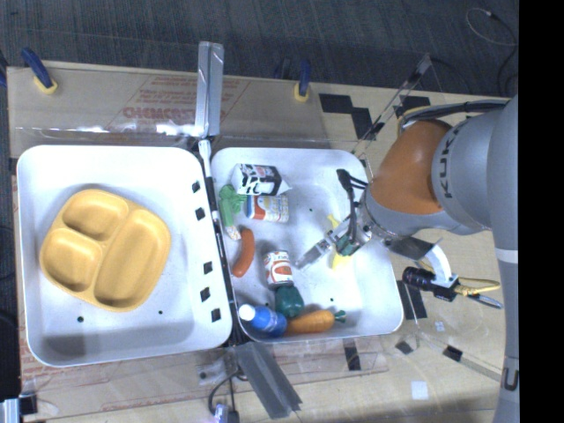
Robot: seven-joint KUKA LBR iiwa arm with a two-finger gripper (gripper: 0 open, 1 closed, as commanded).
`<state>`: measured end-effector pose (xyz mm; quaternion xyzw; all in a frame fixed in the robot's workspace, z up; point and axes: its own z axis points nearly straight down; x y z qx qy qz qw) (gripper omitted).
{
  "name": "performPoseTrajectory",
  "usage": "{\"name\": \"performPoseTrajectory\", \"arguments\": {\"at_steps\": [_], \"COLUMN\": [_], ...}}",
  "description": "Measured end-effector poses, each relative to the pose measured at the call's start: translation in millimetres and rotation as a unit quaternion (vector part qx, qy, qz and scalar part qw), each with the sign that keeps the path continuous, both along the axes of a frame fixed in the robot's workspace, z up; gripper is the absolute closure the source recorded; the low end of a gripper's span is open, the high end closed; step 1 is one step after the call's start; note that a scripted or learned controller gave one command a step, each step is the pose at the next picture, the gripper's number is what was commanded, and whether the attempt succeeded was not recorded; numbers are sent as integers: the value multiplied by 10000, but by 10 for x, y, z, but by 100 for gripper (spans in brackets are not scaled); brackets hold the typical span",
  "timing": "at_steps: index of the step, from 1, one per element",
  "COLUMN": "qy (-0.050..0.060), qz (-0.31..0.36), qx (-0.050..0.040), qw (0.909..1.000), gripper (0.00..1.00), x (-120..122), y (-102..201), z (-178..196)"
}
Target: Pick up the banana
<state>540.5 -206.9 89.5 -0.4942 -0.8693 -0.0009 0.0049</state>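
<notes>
Where jaws (339, 243) meet banana (338, 256), label unreadable

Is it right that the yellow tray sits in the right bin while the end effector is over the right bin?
Not quite. The camera view shows the yellow tray in the left bin. The end effector is indeed over the right bin.

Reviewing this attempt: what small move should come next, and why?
Probably a short lift straight up to test the grasp. The gripper is low in the right bin, with the yellow banana at its fingertips; a secure hold isn't clear.
</notes>
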Motion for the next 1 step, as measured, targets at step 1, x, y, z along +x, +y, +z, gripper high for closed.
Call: {"name": "performPoseTrajectory", "arguments": {"at_steps": [1], "qy": [24], "qz": [23], "qx": [0], "qw": [10000], "gripper": [100], "x": [-4], "y": [3], "z": [78]}}
